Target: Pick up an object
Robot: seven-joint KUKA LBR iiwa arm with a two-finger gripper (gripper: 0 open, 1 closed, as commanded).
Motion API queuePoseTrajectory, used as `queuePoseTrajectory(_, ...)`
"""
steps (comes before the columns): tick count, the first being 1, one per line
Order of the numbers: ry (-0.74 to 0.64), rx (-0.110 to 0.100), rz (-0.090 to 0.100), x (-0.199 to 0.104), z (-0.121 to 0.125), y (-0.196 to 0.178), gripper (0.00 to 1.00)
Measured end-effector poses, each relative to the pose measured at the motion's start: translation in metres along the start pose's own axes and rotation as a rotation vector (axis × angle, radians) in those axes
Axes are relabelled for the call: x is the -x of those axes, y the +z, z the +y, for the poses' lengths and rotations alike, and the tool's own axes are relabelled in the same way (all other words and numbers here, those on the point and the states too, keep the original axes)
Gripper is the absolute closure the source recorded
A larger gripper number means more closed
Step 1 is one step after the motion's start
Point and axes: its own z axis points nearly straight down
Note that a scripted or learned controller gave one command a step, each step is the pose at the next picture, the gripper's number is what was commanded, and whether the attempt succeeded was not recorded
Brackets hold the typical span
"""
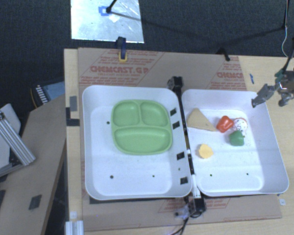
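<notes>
White plastic forms the two shallow bins set side by side on the surface (152,62). The left bin (95,180) is occupied by a green divided plate (141,127), lying flat near its middle. The right bin (269,175) is filled with smaller things: a tan wedge (200,120) near the inner wall, a red-orange piece (224,124) beside a white speckled piece (240,125), a green piece (236,138) just below them, and a yellow piece (205,151) apart toward the front. The pincer (272,95) is seen above the right bin's far right corner, its fingers spread apart, with nothing between them.
</notes>
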Motion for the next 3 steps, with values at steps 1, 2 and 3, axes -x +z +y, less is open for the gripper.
queuePoseTrajectory(1, -0.003, 0.012, -0.002, -0.001, 0.002, -0.007, 0.00)
queuePoseTrajectory(2, -0.002, 0.010, -0.002, 0.000, 0.005, 0.034, 0.00)
queuePoseTrajectory(3, -0.002, 0.010, -0.002, 0.002, 0.009, 0.075, 0.00)
